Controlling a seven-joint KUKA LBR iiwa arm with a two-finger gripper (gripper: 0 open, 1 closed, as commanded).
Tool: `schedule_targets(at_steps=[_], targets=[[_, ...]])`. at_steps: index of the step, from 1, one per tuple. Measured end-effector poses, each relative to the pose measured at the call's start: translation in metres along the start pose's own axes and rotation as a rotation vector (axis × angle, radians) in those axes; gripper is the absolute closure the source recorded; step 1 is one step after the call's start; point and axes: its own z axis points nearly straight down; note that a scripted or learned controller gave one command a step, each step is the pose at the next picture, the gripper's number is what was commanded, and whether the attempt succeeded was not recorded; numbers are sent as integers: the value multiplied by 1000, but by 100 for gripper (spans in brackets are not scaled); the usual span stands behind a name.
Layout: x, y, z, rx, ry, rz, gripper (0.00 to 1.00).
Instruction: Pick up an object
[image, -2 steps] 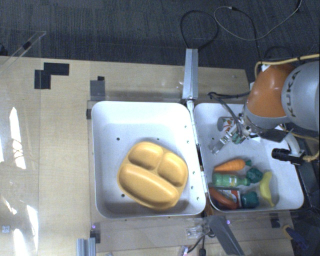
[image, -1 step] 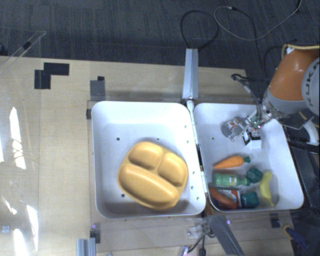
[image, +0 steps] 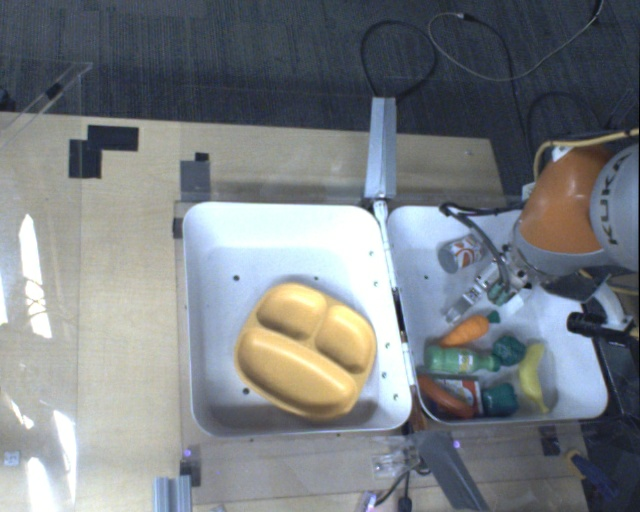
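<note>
My gripper (image: 478, 297) hangs low over the middle of the right bin (image: 420, 235), pointing down and to the left. Just below its tip lies an orange carrot (image: 468, 331). A green bottle (image: 462, 359) lies on its side under the carrot. A yellow banana (image: 531, 377) and a teal piece (image: 508, 349) sit to the right of the bottle. A red item (image: 447, 394) and a teal cup (image: 499, 399) rest against the front wall. A small can (image: 458, 254) lies behind the gripper. I see nothing lifted by the gripper.
A big yellow bread-shaped loaf (image: 305, 348) takes up much of the left bin (image: 205, 290). A metal divider post (image: 382, 150) stands behind the wall the two bins share. Black cables (image: 470, 50) trail over the floor at the back.
</note>
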Motion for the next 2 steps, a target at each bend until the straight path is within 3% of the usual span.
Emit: schedule_targets(at_steps=[1, 2], targets=[[13, 9, -64, 2, 1, -120, 0], [-40, -23, -14, -2, 1, -89, 0]])
